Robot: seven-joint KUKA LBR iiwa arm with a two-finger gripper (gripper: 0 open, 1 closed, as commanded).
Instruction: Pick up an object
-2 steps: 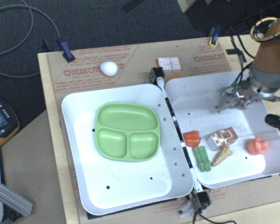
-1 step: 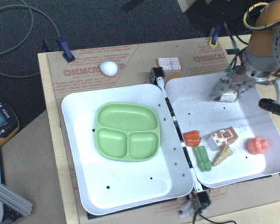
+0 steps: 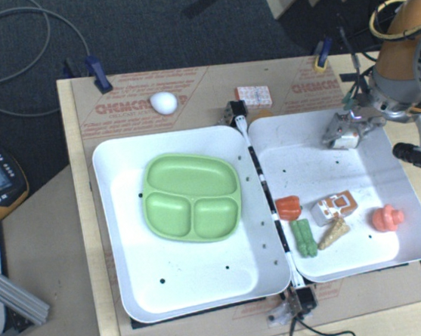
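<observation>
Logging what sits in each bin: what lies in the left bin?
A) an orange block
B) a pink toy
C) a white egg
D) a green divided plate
D: the green plate lies alone in the left bin, while the pink toy and orange block lie in the right bin, and the egg rests on the board behind.
</observation>
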